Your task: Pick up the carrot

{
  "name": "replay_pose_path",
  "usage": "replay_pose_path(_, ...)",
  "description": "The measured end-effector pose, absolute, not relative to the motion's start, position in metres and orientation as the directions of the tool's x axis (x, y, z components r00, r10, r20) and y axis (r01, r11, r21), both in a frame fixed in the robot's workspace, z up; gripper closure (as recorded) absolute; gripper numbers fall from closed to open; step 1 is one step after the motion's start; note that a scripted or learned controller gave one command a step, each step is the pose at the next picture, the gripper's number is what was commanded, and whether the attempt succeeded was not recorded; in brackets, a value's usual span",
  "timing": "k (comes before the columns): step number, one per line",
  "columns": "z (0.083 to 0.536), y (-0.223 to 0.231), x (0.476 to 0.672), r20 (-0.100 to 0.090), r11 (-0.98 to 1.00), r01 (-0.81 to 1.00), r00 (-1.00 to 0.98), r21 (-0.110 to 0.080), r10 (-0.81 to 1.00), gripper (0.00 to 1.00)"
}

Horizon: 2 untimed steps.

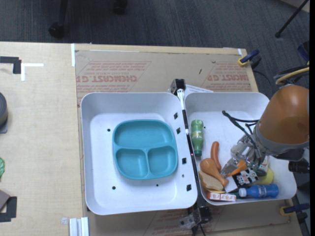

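Reaching in from three o'clock, the grey arm's jaws [239, 165], whose state I cannot tell, hang low in the right white bin [216, 104] over a small orange carrot [238, 167], at three o'clock of the orange sausage [215, 153].

Slim orange carrot [215, 153] lying nearly upright in the right bin (beside the green bottle).

The arm [288, 117] hides the right bin's [216, 107] far corner
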State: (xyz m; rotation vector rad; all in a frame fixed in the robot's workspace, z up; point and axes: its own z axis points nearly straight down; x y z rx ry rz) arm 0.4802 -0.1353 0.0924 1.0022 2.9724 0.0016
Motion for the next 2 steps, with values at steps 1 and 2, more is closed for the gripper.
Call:
replay_pose_path(1,0.102,-0.136,0.483,-0.010,0.792,0.611,-0.792,0.007,0.611,1.00)
replay_pose_path(2,0.192,-0.067,0.507,-0.003,0.558,0.830,-0.558,0.002,0.830,1.00)
